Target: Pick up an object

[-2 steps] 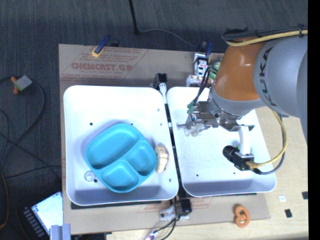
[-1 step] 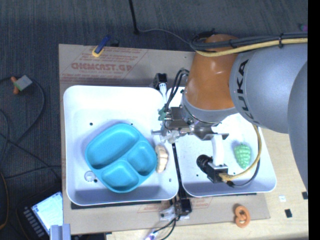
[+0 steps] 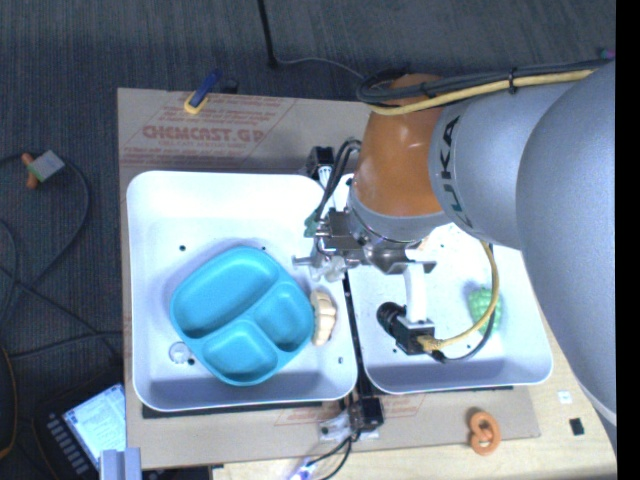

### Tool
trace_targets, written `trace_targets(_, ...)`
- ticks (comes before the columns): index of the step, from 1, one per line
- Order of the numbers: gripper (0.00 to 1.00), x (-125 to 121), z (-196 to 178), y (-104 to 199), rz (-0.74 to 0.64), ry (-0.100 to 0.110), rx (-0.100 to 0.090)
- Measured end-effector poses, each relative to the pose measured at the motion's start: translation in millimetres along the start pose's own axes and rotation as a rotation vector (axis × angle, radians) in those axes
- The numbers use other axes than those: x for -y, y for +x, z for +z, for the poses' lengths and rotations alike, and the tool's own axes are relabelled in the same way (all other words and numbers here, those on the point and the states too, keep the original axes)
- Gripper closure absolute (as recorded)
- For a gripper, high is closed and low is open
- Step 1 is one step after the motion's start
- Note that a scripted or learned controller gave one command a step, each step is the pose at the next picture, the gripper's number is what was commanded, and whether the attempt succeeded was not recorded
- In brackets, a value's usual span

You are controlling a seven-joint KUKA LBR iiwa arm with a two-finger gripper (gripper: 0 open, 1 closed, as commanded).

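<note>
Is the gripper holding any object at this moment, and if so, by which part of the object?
It cannot be told. The gripper hangs over the inner edge of the left bin, above a cream-coloured object beside the blue divided tray; nothing shows between its fingers.

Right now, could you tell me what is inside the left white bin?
The left bin holds a blue divided tray and a pale, banana-like object at the tray's right edge. Anything under the tray is covered.
</note>
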State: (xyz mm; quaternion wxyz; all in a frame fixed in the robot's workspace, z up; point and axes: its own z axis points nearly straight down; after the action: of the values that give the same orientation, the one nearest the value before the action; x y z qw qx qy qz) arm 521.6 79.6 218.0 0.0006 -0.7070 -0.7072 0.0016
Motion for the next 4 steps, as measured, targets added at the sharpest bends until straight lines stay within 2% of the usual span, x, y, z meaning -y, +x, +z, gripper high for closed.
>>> trace_targets(1,1.0,38.2,-12.8,-38.8,0.001,-0.001,0.0)
trace_targets(2,1.0,38.3,-22.9,-8.5,-0.001,-0.001,-0.001)
trace_targets(3,1.0,-1.0,12.2,-15.1,0.0,-0.001,0.0)
trace_targets(4,1.0,38.6,34.5,-27.8,0.0,0.001,-0.001)
